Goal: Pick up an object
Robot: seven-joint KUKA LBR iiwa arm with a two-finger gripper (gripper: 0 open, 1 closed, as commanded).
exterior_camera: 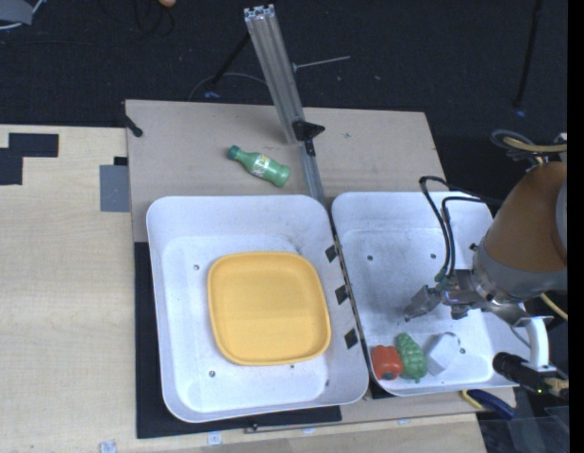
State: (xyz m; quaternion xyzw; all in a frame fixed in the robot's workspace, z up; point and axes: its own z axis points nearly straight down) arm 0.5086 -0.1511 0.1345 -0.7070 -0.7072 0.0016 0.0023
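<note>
In the right bin (395, 225), a small red object (386, 361) lies at the near edge with a knobbly green object (411, 356) touching its right side. A pale, translucent object (444, 351) sits just right of them. My gripper (437, 308) hangs over the bin's right half, a little above and behind these three. Its fingers are spread and open, with nothing between them. The grey arm with its orange band (527, 229) comes in from the right.
A yellow square plate (269, 307) lies in the left bin (178, 225). A green bottle (259, 165) rests on the bench behind the bins. A slanted aluminium post (282, 69) rises at the back, near the divider between the bins. Black cables (442, 215) loop by the wrist.
</note>
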